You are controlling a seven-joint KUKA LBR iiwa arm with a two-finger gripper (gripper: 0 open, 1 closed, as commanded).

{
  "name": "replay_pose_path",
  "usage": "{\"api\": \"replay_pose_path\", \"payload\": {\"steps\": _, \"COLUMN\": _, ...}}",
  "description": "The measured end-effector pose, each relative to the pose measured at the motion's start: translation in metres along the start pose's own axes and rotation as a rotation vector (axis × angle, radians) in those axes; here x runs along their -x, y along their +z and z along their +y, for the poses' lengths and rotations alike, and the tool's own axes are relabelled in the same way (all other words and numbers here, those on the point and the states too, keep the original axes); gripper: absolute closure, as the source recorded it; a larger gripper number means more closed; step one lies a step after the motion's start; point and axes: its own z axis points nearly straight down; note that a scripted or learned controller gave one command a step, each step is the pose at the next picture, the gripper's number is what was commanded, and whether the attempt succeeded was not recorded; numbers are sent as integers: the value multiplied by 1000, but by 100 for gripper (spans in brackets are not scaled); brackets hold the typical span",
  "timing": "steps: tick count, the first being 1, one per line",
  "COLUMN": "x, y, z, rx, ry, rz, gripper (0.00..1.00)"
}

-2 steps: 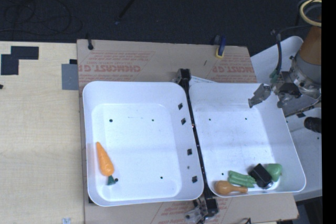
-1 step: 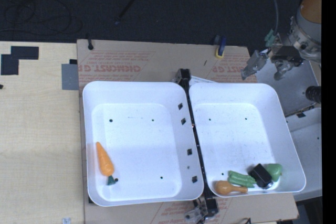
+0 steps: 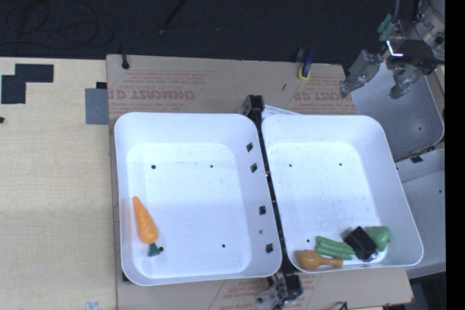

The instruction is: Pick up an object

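An orange toy carrot (image 3: 144, 221) with a small green top lies near the front left corner of the left bin (image 3: 182, 128). In the front right corner of the right bin (image 3: 327, 131) sit a black block (image 3: 360, 242), a green pod-like piece (image 3: 333, 247), a green rounded piece (image 3: 379, 234) and an orange pear-shaped piece (image 3: 317, 260), all bunched together. My gripper (image 3: 373, 88) hangs above the bench behind the right bin's far right corner. Its fingers are spread apart with nothing between them.
The two bins rest on a cardboard sheet (image 3: 218, 83), joined by a black divider strip (image 3: 263, 185). A blue and yellow clip (image 3: 305, 65) stands at the cardboard's far edge. Cables hang at the top right.
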Motion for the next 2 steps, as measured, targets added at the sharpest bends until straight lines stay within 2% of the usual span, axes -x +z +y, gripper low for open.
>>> {"api": "replay_pose_path", "payload": {"steps": 1, "x": 1, "y": -3, "z": 1, "rx": -11, "ry": -1, "rz": -2, "gripper": 100}}
{"api": "replay_pose_path", "payload": {"steps": 2, "x": -20, "y": 144, "z": 23, "rx": -25, "ry": 1, "rz": 0, "gripper": 100}}
